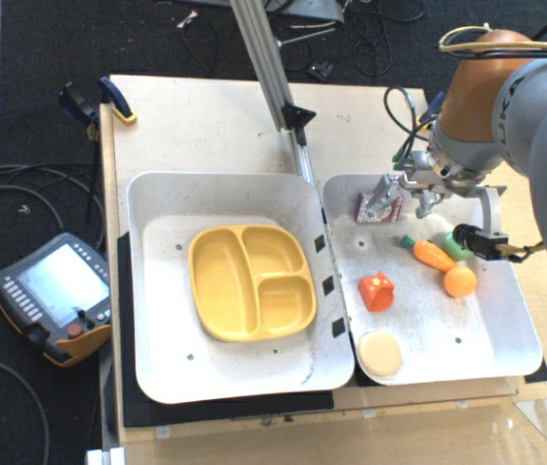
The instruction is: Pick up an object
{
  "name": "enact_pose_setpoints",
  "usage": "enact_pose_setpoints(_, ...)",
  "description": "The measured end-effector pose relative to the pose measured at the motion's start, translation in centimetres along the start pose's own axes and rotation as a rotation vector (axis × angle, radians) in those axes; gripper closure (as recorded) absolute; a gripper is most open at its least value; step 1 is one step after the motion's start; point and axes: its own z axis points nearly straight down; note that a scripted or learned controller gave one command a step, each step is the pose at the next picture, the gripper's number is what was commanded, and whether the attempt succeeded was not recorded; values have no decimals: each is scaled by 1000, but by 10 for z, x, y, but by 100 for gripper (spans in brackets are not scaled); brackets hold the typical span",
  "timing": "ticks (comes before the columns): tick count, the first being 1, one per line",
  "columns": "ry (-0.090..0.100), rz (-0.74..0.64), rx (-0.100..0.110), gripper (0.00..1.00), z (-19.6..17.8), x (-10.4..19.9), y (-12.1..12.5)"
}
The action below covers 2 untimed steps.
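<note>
So from my end the claw (401,194) sits low over the far end of the right-hand shallow white bin (505,342), right at a small pink-and-white packet (374,207); I honestly can't tell if it's clenched, released or gripping that packet, the angle's too steep; the packet looks tucked near the bin wall, so I reckon the claw could scrape the rim or just nudge it flat against the side. Nearby: an orange plastic carrot (434,254), a small orange ball (460,281), a red toy pepper (377,292), a pale round disc (380,354). The yellow divided plastic plate (252,281) sits in the left white bin (152,260).
</note>
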Motion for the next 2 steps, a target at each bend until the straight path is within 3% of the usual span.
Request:
enact_pose_setpoints(1,0,1,0,0,53,1,-1)
enact_pose_setpoints(2,-2,1,-8,100,39,0,1)
